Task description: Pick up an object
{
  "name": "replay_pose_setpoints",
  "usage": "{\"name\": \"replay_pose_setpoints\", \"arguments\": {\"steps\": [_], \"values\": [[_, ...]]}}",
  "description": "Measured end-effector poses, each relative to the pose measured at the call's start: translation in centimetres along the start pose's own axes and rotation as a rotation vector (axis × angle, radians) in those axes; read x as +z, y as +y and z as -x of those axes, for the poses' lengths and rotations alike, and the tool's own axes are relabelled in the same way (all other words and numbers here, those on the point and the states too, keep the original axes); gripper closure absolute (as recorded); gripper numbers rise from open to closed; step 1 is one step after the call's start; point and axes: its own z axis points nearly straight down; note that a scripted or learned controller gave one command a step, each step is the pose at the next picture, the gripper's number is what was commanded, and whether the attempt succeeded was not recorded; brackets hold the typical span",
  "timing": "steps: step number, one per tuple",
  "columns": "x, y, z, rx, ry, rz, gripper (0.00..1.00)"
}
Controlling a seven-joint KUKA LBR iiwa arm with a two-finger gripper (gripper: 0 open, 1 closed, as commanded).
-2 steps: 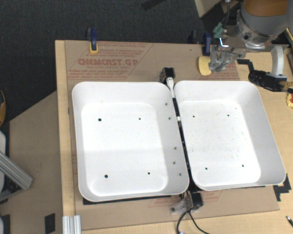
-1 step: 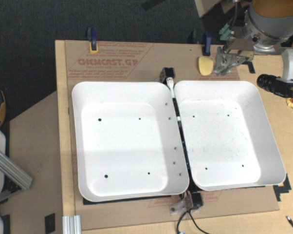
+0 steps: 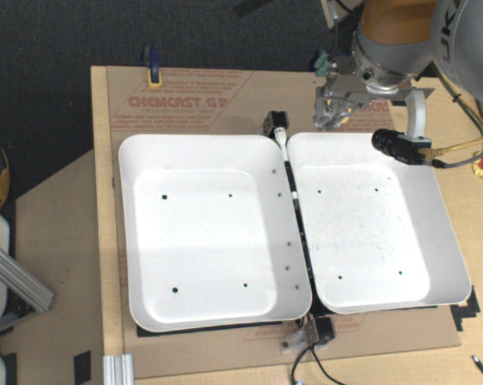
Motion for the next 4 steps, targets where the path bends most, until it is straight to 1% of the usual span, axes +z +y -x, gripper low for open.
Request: {"name": "replay_pose_setpoints", "arguments": {"steps": [1,2,3,4], "values": [[4.8,1.5,-8.8,-0.006,0.002,-0.002,1.00],[1.8,-0.1,-9.3,0.001,0.000,0.006,1.00],[-0.6,-1.5,-8.8,0.004,0.000,0.007,1.00],[-5.0,-2.7,-3.3,0.009,-0.002,0.010,1.00]]}}
